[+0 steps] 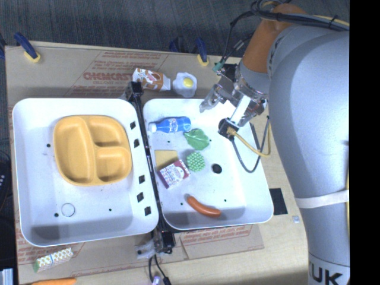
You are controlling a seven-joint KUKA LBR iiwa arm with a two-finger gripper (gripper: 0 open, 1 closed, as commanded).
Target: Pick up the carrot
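Low in the right bin [252, 186], near its front wall, the carrot [203, 206] lies flat, its long axis running from upper left to lower right. Up at the bin's upper right, the gripper [221, 113] hovers empty, its fingers spread apart. Which carrot end tapers is hard to tell.
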